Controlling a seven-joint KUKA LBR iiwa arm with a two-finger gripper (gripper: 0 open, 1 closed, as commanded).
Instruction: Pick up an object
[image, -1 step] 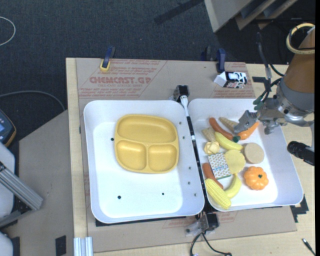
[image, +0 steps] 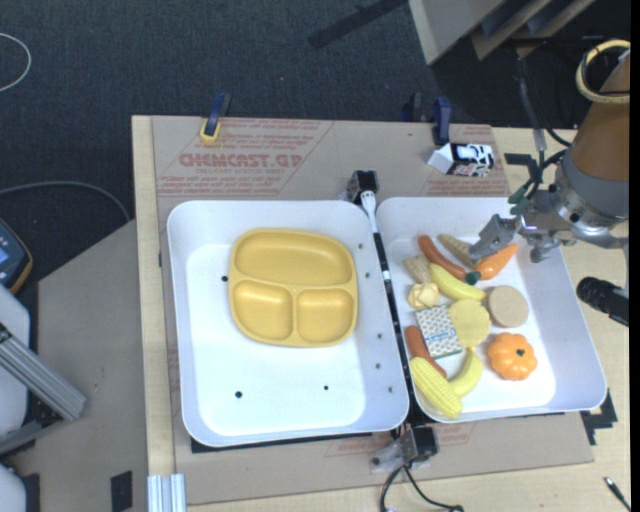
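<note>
My gripper (image: 497, 240) hovers over the carrot (image: 494, 263), finger state indiscernible; board (image: 250, 150) lettering reads "CHEMCAST GP".

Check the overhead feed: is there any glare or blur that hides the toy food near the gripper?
Camera view: even light, soft shadows, no harsh glare on the right bin; the gripper looks slightly soft above the carrot, but the pumpkin, corn and yellow tray are sharp.

One fixed overhead camera, slanted down on both white bins (image: 190, 300) side by side.
</note>
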